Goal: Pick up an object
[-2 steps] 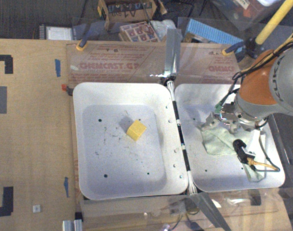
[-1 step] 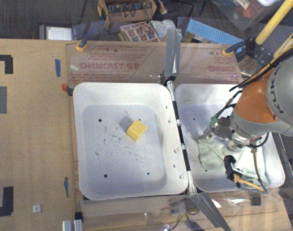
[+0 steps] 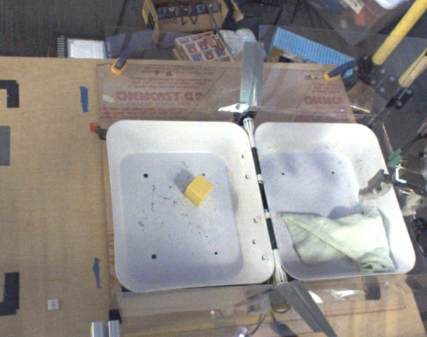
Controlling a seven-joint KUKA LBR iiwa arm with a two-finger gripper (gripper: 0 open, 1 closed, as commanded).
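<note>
a small yellow cube sits tilted in the left bin; the end effector: grip state unclear.

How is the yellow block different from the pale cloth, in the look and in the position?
The yellow block is small, solid and bright; the pale cloth is larger, soft, crumpled and greenish white. The yellow block sits near the middle of the left bin, while the pale cloth lies spread in the near part of the right bin. Both rest on a bin floor, each alone in its bin.
</note>
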